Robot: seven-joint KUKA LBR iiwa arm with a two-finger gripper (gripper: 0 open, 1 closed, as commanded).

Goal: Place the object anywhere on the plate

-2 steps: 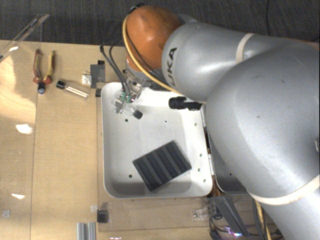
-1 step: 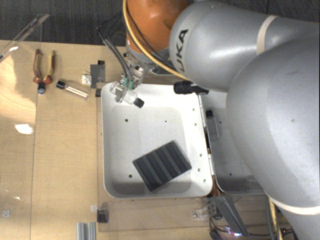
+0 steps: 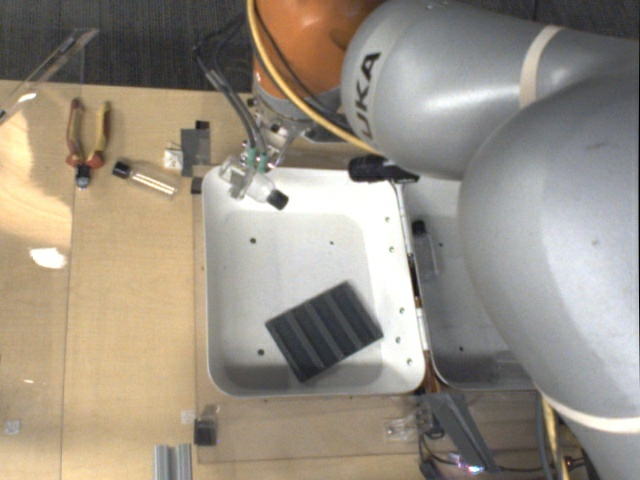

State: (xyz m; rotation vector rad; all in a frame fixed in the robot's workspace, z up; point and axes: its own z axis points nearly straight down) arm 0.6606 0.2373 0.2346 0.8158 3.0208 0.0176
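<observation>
Pliers (image 3: 86,136) lay near the bench's (image 3: 120,298) far left edge. Gripper (image 3: 252,176) hovered over the left bin's (image 3: 225,368) far left corner; whether it held anything could not be told. Ribbed black plate (image 3: 323,331) lay near the bin's near edge. Risk: releasing here would likely miss the plate, since the gripper stood well apart from it.

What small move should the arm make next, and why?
Probably move the gripper from the far-left corner of the left white bin toward the dark ribbed rectangular plate lying near the bin's front, since it is apart from the plate and the goal is there.
</observation>
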